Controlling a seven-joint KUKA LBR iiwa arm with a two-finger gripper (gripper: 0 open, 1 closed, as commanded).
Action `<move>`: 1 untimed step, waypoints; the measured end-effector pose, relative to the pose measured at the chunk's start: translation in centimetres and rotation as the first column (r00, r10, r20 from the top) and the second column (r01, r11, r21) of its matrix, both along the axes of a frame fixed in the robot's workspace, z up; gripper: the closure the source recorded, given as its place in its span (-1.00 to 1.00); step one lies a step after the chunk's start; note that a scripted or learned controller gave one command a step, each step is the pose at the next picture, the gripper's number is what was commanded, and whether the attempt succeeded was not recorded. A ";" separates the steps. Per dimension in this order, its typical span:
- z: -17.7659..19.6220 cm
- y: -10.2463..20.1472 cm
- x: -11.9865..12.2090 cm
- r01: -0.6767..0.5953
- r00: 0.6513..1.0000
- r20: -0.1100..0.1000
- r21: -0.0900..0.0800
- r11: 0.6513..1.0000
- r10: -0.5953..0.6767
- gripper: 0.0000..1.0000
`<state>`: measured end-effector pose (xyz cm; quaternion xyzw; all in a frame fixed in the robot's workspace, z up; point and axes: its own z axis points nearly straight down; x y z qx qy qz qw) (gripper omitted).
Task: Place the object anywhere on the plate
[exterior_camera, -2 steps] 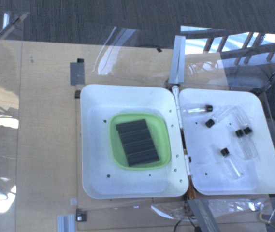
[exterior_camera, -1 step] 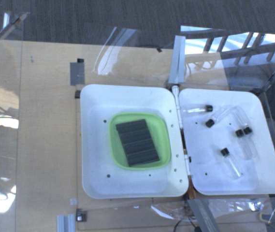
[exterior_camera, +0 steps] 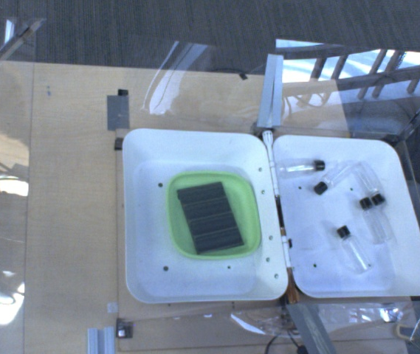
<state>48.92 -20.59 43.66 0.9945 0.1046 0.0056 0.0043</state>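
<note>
— Camera view, looking down at a slant: what are you seeing on the bench point(exterior_camera: 62, 198)?

— Two white bins are sitting side by side. The left bin point(exterior_camera: 142, 220) is holding a green plate point(exterior_camera: 176, 201), square with rounded corners, and a dark ribbed block point(exterior_camera: 210, 218) is lying flat on it, inside the rim.

— Which way is the block pointing?

— Its long axis is running from the far side of the plate to the near side, tilted a little, so the near end is leaning towards the right bin point(exterior_camera: 409, 271) and the far end is leaning away from it. The ribs are crossing it the short way, splitting it into about four bands.

— And the pincer, apart or together?

— I cannot tell, and so I am not placing anything relative to it. The arm's side is the right, and the block is lying in the bin away from that side.

— Anything in the right bin?

— Several small clear vials point(exterior_camera: 320, 189) with black caps are lying scattered there, on their sides, pointing in different directions, two caps nearly touching. The clear bodies are barely showing against the white.
</note>
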 end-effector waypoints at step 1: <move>0.0 0.0 0.0 -0.001 1.000 -0.001 0.001 1.000 0.001 -1.00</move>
